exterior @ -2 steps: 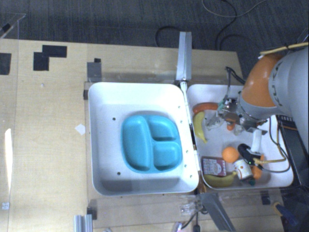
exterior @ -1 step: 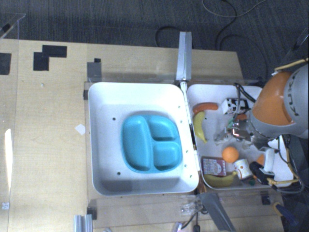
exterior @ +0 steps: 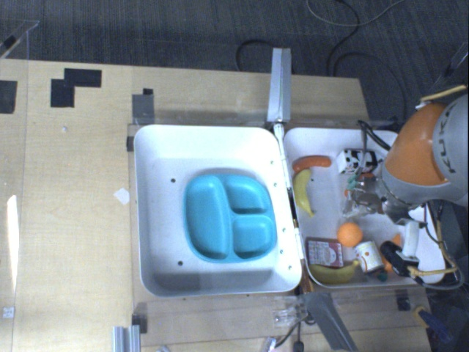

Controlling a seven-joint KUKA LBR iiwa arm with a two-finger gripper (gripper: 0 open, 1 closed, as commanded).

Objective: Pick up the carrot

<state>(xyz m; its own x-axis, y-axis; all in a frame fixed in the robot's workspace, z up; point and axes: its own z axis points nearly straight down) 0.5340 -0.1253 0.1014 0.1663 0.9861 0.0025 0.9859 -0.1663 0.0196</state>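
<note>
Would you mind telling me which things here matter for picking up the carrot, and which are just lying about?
For the job: carrot, gripper, right bin.

Lying about: upper banana, lower banana, orange, small box, blue plate in the left bin.

The grey arm (exterior: 429,152) reaches in from the right, wrist angled down-left.
</note>
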